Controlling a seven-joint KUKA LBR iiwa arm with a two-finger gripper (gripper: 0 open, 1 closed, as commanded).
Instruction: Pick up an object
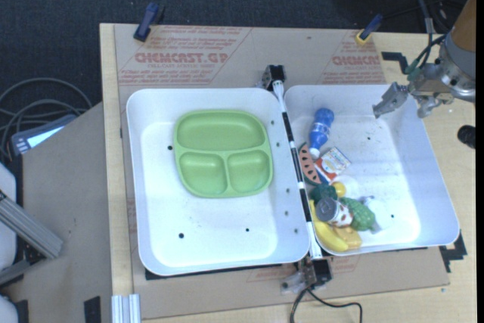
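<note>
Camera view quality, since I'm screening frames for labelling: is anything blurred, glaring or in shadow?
In the camera view, the green plate is sharp and evenly lit; the white bins are bright, with mild glare; the toy pile casts little shadow but its small items blend together; the gripper at the right looks slightly soft.

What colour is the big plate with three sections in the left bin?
The plate is light green, seen clearly in the camera view from above.

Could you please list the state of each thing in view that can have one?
gripper: above the right bin's far right corner, holding nothing.
green plate: flat, upright in the left bin.
blue bottle: lying on its side.
banana: lying at the right bin's near edge.
right bin: toys piled along its left wall.
</note>
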